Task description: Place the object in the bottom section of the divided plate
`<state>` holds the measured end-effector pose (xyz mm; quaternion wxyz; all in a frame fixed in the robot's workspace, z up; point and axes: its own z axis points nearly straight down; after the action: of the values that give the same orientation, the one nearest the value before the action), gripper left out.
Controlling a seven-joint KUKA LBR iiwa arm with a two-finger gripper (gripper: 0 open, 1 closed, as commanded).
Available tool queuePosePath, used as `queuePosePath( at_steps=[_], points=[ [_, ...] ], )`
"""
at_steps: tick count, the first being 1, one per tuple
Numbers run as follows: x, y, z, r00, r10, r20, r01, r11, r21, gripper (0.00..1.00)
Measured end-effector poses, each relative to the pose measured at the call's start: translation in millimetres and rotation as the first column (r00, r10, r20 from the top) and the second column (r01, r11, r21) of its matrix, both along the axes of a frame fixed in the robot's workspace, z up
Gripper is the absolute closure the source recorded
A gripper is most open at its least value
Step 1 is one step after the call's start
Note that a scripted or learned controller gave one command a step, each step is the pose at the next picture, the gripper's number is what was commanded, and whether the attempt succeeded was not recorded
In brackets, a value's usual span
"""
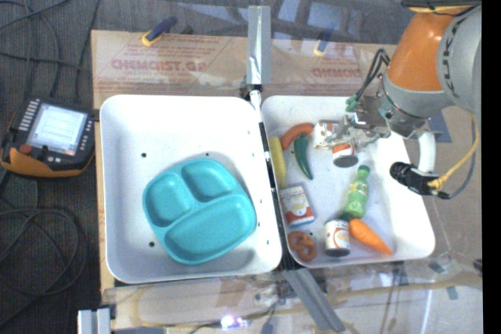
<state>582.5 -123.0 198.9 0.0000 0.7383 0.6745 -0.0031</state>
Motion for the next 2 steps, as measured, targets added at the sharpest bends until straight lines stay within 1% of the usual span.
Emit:
queuePosePath(
  at_steps=[1,2],
  points=[
    [-28,12,-86,0.964,-0.266,-0.002,0.266,0.964,0.001,1.0],
    [-59,92,-18,0.96,-0.279,-0.002,0.279,0.96,0.002,1.0]
  ],
)
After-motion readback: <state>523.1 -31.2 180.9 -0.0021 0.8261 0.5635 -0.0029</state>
